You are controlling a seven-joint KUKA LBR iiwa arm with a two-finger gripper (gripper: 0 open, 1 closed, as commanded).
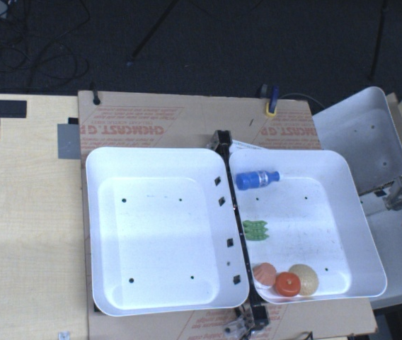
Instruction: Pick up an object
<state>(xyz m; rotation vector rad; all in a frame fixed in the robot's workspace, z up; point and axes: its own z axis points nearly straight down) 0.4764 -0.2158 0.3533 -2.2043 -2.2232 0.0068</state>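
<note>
Right bin (357, 211): shallow, white, taken as the reference for all positions below. Five loose items lie on its floor. Blue bottle (257, 180) lies on its side near the bin's far left corner, its long axis roughly along the far wall and its paler cap end pointing toward the bin's middle. Green object (255, 230), small and ridged, sits against the bin's left wall about halfway along it, apart from the bottle. Three round items cluster in the bin's near left corner: pink disc (264, 273) closest to the left wall, red round piece (287, 284) just beside it and touching or overlapping it, and pale yellow round piece (305, 278) on the red one's far side from the wall, also touching. The middle and right side of the bin floor show only small dark dots. Left bin (102, 190) abuts the right bin's left wall; a black clip strip (231, 211) runs along that shared edge. Both bins rest on a cardboard sheet (187, 122) with red print, which shows beyond the right bin's far wall and near edge. A blue and yellow clamp (272, 101) stands on the cardboard past the right bin's far wall. A pale grey panel (360, 129) overhangs the right bin's far right corner. Light wood worktop (24, 218) extends beyond the left bin. Pincer state: cannot tell.
</note>
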